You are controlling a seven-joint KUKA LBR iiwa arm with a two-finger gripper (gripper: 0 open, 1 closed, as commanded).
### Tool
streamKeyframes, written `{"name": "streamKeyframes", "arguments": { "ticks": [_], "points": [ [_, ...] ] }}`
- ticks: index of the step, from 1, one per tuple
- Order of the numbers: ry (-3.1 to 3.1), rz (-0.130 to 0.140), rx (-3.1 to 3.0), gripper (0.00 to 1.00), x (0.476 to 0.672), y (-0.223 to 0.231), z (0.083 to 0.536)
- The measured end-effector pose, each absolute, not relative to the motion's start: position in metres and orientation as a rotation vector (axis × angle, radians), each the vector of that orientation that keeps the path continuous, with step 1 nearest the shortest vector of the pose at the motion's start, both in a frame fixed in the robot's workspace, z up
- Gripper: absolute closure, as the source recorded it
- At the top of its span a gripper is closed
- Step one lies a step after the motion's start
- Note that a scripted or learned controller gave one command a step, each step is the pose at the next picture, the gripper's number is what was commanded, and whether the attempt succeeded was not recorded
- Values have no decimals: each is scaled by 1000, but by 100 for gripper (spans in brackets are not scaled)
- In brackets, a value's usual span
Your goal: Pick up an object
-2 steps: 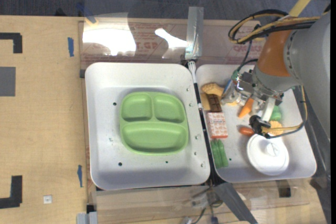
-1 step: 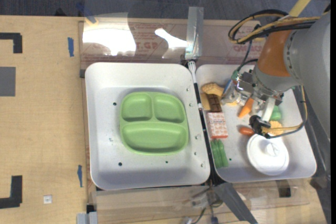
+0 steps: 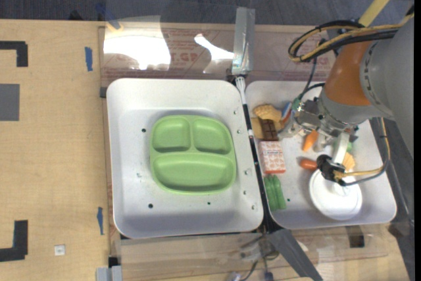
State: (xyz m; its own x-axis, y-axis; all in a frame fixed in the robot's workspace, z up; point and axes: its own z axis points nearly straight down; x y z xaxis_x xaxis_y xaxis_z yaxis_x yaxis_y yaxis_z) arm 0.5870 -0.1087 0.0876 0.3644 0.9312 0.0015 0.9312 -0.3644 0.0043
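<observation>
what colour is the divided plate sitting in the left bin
Light green; the divided plate shows plainly in the camera view, lying flat in the left bin.

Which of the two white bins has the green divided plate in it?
The left white bin, the one farther from the arm, holds the green divided plate. The right white bin holds small items and a round white dish instead.

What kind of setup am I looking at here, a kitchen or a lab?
Most likely a robotics lab bench, not a kitchen: two white bins sit side by side on a plywood bench marked with tape, and toy food surrounds the gripper, with a green divided plate in the left bin.
</observation>
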Motion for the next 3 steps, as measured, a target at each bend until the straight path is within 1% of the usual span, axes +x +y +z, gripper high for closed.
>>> {"name": "streamKeyframes", "arguments": {
  "ticks": [1, 2, 3],
  "points": [
    [1766, 6, 2591, 100, 588, -110, 99],
    [1112, 5, 2938, 100, 622, -76, 187],
    [1282, -4, 2871, 100, 637, -16, 183]
  ]
}}
